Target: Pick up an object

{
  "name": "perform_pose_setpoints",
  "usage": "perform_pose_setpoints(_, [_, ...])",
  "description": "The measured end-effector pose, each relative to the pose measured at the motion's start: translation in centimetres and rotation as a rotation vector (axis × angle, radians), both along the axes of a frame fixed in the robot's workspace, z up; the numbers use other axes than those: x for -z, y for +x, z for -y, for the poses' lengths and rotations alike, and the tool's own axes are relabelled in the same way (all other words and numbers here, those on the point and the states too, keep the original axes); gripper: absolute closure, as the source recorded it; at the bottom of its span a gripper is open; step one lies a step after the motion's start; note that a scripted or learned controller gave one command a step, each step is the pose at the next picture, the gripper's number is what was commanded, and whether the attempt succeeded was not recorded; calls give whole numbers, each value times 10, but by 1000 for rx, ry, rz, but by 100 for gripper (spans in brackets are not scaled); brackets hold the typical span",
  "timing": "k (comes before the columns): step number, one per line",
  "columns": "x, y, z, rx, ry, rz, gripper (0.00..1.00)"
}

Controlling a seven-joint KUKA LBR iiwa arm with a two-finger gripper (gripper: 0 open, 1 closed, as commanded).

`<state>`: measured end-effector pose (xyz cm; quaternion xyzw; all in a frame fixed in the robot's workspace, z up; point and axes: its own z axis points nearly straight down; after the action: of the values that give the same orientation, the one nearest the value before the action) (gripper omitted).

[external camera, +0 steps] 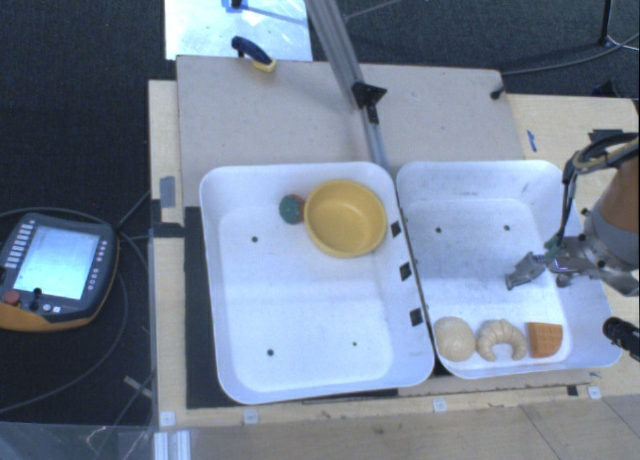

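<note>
The right bin holds three things along its near edge: a pale round bun, a cream croissant and an orange block. In the left bin a yellow bowl sits at the far side with a small dark green ball touching its left rim. My gripper reaches in from the right over the right bin's right side, above and apart from the croissant and the orange block. Nothing shows between its fingers.
A grey pole slants from the top down to the gap between the bins. A teach pendant lies on the floor at left. A blue-and-yellow clamp sits at the board's far left edge.
</note>
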<state>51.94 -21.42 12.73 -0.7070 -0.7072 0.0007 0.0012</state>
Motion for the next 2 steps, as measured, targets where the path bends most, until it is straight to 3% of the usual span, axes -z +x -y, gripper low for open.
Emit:
perform_pose_setpoints(1, [-12, 1, 1, 0, -2, 5, 100])
perform_pose_setpoints(2, [-71, -2, -7, -1, -2, 8, 100])
